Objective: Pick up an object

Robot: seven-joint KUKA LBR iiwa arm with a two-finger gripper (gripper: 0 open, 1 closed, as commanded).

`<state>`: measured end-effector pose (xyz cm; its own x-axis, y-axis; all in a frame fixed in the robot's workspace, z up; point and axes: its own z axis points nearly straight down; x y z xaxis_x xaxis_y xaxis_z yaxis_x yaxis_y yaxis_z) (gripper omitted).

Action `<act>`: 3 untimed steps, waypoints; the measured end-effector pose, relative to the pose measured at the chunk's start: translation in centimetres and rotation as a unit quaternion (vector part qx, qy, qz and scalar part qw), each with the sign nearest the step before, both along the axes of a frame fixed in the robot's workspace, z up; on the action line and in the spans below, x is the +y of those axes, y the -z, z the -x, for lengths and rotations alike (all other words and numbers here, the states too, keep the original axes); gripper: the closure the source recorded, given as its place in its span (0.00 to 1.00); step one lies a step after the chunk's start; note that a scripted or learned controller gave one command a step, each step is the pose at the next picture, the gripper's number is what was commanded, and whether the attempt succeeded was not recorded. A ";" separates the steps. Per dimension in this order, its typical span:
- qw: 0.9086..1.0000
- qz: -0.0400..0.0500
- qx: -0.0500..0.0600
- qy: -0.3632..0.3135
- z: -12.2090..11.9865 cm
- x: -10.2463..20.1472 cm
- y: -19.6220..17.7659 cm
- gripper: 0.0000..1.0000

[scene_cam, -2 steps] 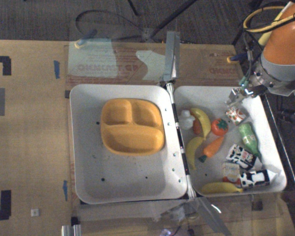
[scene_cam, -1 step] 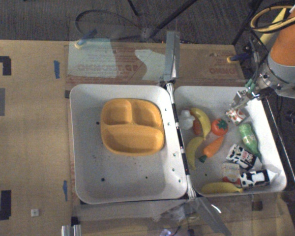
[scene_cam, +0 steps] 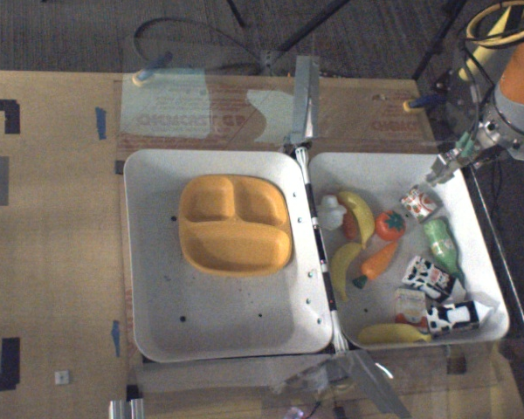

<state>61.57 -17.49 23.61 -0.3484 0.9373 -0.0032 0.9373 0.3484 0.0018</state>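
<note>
Two shallow white bins (scene_cam: 148,321) of smooth moulded plastic, side by side on a brown bench (scene_cam: 52,260); in the left one, a matte orange divided plate (scene_cam: 235,224) with three rounded wells. In the right bin, glossy toy food: bananas (scene_cam: 359,214), a carrot (scene_cam: 380,259), a tomato (scene_cam: 389,224), a green bottle (scene_cam: 440,245), cow-patterned cartons (scene_cam: 430,276). Near the far right rim, a small red-and-white carton (scene_cam: 419,202), tilted, just below the gripper (scene_cam: 443,169). Fingertips too small and blurred to judge: opening and hold cannot be told. Arm cut off at the right edge
</note>
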 end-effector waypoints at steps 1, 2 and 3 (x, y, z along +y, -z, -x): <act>0.997 0.000 0.000 0.075 0.9 -4.6 -4.0 1.00; 0.996 0.000 0.000 0.089 -4.2 -4.7 0.0 1.00; 0.997 0.000 0.000 0.072 -3.8 -2.6 -14.0 1.00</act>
<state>65.41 -20.05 37.62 -0.2104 0.9776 -0.0027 0.9776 0.2104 0.0025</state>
